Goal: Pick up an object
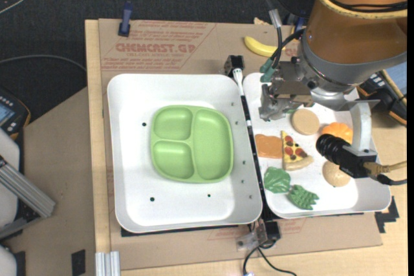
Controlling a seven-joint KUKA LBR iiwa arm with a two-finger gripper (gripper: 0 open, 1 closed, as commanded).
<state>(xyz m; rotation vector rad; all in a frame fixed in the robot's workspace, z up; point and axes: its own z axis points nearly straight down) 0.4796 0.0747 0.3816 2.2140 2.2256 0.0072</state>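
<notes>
Hanging over the right bin (369,200)'s far corner, the claw (279,103) sits low near the surface; I cannot tell how it is set. Toy food lies just beside it: a tan disc (305,120) touching close, a pizza slice (294,150) nearer the camera. Both look light, stiff and smooth, likely slippery. The disc's rim seems the best hold.

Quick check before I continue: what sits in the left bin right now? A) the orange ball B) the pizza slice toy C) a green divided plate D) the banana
C: the green divided plate lies alone in the left bin, while the pizza slice and the orange ball are in the right bin, and the banana lies outside both bins.
</notes>
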